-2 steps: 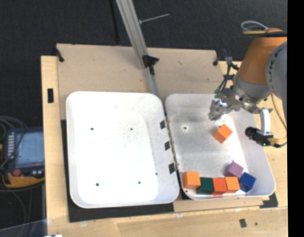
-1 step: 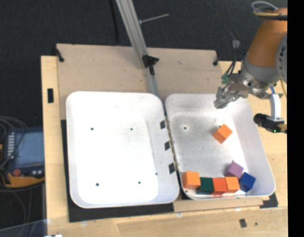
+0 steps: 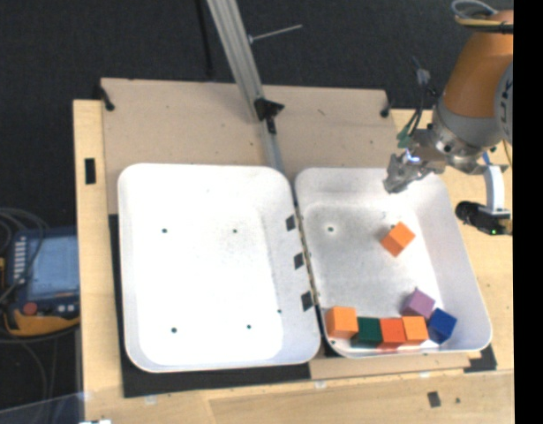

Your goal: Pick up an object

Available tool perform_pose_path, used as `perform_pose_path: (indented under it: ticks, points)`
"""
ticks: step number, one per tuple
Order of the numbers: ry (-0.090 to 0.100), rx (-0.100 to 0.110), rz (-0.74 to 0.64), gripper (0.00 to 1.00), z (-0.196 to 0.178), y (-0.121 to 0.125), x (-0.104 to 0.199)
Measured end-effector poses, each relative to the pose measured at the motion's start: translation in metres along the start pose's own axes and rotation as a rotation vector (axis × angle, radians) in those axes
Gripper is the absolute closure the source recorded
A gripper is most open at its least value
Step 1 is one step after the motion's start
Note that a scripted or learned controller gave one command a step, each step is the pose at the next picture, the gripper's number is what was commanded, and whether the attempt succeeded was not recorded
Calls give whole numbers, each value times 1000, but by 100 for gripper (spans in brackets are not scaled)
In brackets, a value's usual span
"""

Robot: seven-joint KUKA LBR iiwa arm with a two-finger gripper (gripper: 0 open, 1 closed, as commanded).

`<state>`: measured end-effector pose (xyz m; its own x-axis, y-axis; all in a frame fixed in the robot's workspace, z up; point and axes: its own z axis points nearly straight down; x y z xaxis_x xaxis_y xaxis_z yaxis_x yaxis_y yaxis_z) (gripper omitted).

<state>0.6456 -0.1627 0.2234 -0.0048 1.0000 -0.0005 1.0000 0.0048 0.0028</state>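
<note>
Gripper [image 3: 400, 178] hangs over the right bin's [image 3: 456, 237] upper rim, finger state impossible to tell; an orange cube [image 3: 397, 238] lies below it, apart.

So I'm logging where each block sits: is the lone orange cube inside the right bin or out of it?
Inside. The orange cube rests on the right bin floor, within its rim, apart from the blocks along the near wall.

Fingers [image 3: 400, 182] too small to tell apart
</note>
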Motion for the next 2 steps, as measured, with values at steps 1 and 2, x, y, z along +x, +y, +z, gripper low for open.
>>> perform_pose_path:
  ticks: [1,2]
  points:
    - [1,2,-2,100,-3,3,60]
    - [2,3,-3,100,-8,-1,123]
